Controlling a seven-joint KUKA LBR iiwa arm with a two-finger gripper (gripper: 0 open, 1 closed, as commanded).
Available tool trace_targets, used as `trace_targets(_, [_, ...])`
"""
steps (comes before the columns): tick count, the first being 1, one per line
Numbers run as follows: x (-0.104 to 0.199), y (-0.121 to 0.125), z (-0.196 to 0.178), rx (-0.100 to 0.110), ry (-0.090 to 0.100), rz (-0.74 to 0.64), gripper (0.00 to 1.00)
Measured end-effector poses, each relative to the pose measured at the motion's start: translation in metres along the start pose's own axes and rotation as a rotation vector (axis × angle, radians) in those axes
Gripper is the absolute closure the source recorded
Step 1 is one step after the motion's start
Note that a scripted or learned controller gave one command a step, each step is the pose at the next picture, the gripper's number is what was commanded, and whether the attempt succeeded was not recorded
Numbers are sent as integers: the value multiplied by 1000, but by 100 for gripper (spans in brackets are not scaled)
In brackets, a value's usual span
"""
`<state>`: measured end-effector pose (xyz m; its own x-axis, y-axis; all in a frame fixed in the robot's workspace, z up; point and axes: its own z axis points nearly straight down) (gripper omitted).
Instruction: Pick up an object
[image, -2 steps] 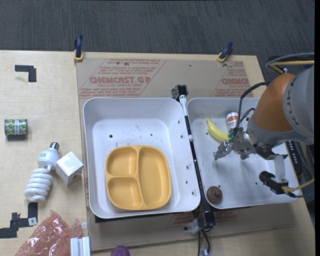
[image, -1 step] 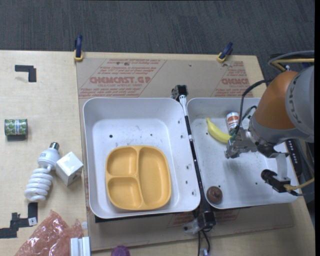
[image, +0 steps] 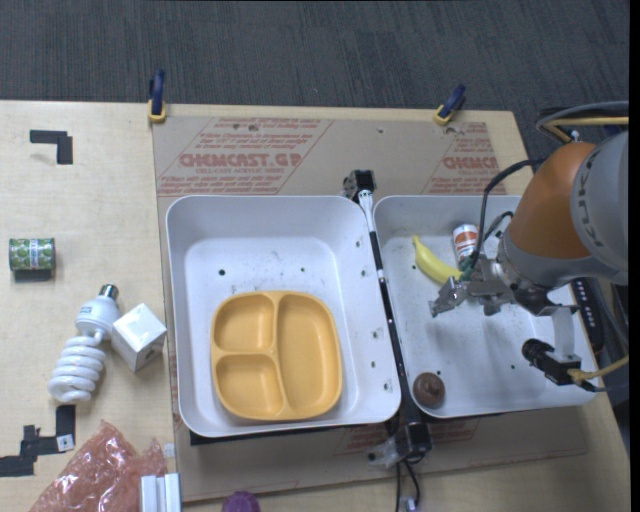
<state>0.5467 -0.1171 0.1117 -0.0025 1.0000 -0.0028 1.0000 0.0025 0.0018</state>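
A yellow banana (image: 432, 260) lies in the right bin (image: 480, 385) near its far left side. Beside it, further back, stands a small white can with an orange-red label (image: 465, 241). A small brown round thing (image: 429, 389) rests at the bin's near left corner. My gripper (image: 447, 299) hangs low over the right bin, just in front of the banana's near end, with the grey and orange arm behind it to the right. Nothing can be made out in its grasp.
The left bin (image: 190, 300) holds a yellow divided plate (image: 276, 354). Outside the bins on the bench's left lie a spiral light bulb (image: 84, 345), a white cube (image: 139, 336), a green can (image: 32, 255) and a pink mesh bag (image: 95, 470).
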Motion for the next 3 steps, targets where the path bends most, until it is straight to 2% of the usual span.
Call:
trace_targets(1, [16, -47, 19, 2, 3, 5, 0])
trace_targets(2, [15, -45, 9, 0, 2, 7, 100])
trace_targets(3, [68, 29, -81, 1, 2, 0, 100])
